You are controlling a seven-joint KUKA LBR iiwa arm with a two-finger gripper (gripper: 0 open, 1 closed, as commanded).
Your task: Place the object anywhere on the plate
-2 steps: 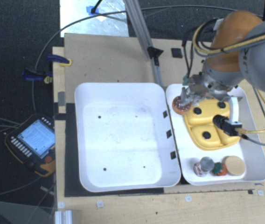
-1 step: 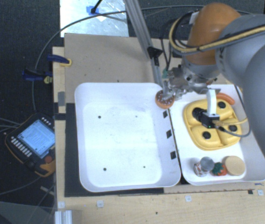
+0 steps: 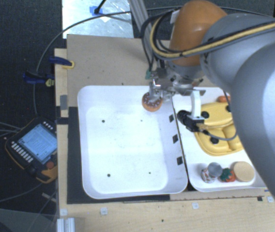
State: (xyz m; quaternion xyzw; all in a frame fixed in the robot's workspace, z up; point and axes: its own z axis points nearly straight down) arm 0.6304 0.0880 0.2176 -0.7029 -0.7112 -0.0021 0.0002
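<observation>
A small round brown object (image 3: 152, 102), shaped like a doughnut, hangs over the far right corner of the left bin (image 3: 123, 144). My gripper (image 3: 154, 96) comes down on it from above and its fingers are shut on the object's top. The yellow plate (image 3: 219, 129) lies in the right bin (image 3: 195, 178), to the right of the gripper and slightly nearer the front. The arm covers the plate's right and far parts.
Near the right bin's front edge sit a grey-capped small item (image 3: 211, 171), a red and green piece (image 3: 227, 175) and a tan round block (image 3: 244, 171). A raised rim divides the two bins. A teach pendant (image 3: 35, 146) lies off the bench at left.
</observation>
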